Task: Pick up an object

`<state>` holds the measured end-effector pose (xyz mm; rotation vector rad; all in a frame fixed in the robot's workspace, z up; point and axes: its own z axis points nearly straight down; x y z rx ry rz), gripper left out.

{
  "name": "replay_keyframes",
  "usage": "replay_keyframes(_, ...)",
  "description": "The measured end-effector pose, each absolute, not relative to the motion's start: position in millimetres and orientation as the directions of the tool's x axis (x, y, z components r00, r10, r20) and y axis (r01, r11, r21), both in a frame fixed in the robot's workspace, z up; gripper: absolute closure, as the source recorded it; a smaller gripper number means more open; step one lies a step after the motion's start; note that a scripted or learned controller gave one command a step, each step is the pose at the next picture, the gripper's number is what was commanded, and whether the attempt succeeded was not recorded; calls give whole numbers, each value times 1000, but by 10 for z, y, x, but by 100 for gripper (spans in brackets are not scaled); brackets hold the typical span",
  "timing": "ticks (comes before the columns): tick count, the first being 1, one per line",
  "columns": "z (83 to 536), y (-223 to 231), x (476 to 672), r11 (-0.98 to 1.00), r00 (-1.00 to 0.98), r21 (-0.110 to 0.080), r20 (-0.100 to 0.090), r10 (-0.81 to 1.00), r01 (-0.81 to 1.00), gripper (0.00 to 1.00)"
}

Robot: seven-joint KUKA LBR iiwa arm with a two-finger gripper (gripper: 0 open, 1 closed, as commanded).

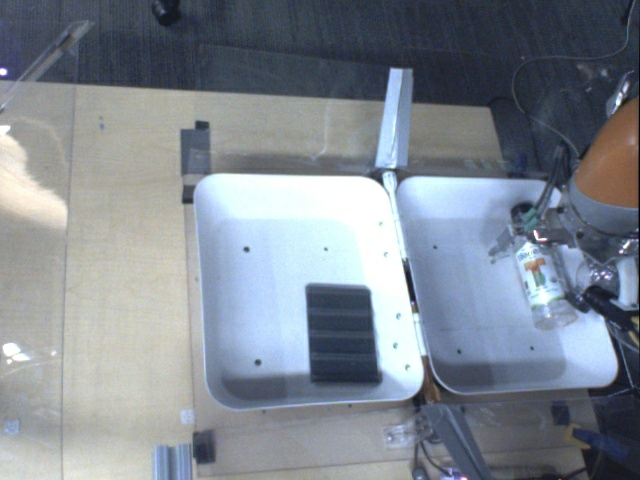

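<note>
At the 3 o'clock edge of the frame the arm [608, 168] reaches in over the right bin [470, 358]; its orange band shows as a rounded mass near 2 o'clock, with grey wrist hardware below it. Wrist points down and toward 9 o'clock, into the bin's 3 o'clock half. Gripper [528, 230] sits low over the bin floor, just at the upper end of a small clear bottle [540, 283].

Bottle: clear plastic, white label with green and orange print, lying on its side on the bin floor. Long axis runs roughly 12 to 6 o'clock, slightly tilted, dark cap end toward 12 o'clock under the gripper. Gripper hardware overlaps the cap end; contact cannot be confirmed. Finger state: cannot tell, since the parts blur into cables and brackets there. Bottle body rests on the bin floor, not lifted.

Left bin [220, 268]: one black ribbed block [343, 333], rectangular, lying flat near the bin's 6 o'clock wall, a little toward 3 o'clock of centre, well apart from the arm.

Both bins sit side by side on a pale wooden bench [110, 298], touching along their shared edge. A metal bar [396, 118] stands at 12 o'clock above the seam between them.
</note>
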<state>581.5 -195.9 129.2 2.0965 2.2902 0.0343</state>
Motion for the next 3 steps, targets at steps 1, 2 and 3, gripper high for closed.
replay_keyframes(1,1289,-1955,5828,112,-112,44,-14,994,993,0)
replay_keyframes(2,1284,-1978,5843,177,-177,39,-15,984,983,0)
replay_keyframes(3,1642,-2046,5645,-95,95,6,-1,995,995,0)
